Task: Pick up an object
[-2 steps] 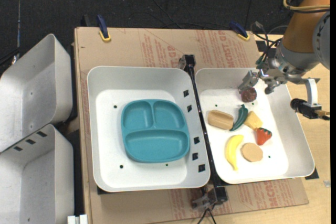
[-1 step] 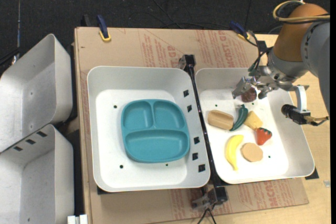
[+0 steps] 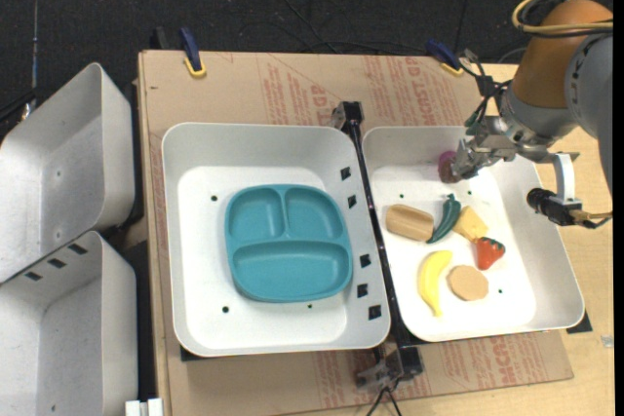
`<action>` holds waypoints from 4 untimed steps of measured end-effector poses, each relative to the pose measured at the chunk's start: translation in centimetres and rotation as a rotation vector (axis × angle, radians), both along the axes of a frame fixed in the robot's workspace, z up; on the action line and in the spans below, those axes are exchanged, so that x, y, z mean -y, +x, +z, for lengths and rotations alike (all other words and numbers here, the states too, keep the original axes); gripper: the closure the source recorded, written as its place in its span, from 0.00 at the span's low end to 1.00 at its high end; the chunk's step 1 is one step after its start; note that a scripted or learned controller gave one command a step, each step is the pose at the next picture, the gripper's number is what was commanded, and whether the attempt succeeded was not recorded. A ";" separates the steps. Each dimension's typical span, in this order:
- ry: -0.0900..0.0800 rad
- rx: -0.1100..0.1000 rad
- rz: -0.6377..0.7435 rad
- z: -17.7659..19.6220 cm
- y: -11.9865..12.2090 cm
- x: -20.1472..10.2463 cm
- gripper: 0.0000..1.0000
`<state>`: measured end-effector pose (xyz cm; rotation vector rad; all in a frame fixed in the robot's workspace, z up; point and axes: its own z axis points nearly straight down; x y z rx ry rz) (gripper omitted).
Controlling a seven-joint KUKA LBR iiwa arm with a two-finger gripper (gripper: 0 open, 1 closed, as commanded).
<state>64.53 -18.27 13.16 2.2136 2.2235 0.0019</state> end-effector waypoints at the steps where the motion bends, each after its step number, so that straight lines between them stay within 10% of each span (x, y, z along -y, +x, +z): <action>1: -0.001 0.004 -0.004 5.6 0.3 1.0 1.00; 4: 0.004 -0.005 0.003 9.5 -2.4 -8.0 1.00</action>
